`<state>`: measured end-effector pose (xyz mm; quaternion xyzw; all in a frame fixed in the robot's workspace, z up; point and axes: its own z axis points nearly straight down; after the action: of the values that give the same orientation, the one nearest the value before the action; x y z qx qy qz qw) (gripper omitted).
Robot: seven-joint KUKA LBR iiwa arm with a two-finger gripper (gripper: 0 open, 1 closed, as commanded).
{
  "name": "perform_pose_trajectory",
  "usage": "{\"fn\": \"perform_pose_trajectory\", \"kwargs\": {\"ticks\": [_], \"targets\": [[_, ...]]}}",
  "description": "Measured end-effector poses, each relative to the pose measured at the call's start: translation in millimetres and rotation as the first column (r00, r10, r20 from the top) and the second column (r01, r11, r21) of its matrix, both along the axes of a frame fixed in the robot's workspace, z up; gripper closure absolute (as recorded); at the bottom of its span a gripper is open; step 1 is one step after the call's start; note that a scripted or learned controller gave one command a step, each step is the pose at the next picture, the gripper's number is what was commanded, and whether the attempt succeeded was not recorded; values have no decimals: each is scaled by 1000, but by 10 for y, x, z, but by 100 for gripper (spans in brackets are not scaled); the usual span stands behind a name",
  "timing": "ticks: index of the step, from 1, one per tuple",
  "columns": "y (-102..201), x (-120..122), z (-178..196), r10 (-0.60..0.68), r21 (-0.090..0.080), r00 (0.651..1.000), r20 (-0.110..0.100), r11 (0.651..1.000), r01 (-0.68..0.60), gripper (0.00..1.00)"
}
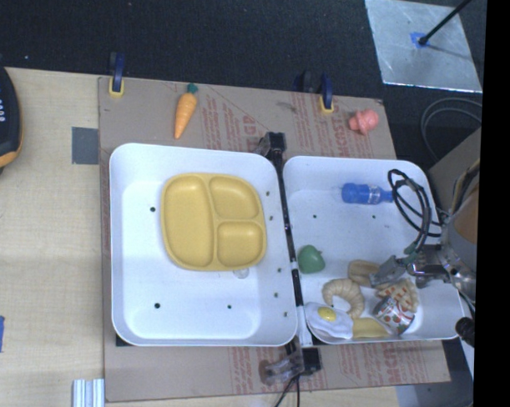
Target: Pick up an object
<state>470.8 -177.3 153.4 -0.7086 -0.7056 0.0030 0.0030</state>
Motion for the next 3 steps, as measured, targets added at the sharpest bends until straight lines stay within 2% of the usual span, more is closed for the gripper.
{"fn": "perform_pose_trajectory", "kwargs": {"ticks": [1,2,3], "targets": [[364,1003,53,15,-1,1000,15,1000,-15,0],[-35,436,-242,4,0,1000,0,1000,-4,0],[472,1506,356,17,-1,1000,20,1000,-17,0]]}}
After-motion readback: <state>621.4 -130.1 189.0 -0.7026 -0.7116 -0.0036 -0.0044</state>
